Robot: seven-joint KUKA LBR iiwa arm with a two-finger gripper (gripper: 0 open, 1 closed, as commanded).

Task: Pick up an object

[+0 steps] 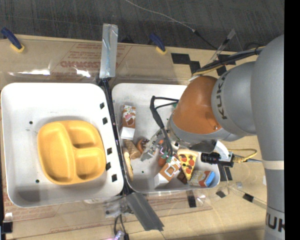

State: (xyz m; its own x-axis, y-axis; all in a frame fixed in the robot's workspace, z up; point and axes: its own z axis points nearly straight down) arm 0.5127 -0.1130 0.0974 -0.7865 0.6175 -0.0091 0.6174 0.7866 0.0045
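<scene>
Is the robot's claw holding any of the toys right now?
It cannot be told: the gripper sits low among the toys in the right bin.

You had even, fairly bright overhead light on the bench. The two white bins (10, 134) ran close to overexposed, with little surface detail on their floors. The orange band (197, 106) carried a soft highlight and threw shadow over the clutter below it. The yellow tray (70, 151) cast only faint shadow. Small items looked soft and grainy.
</scene>
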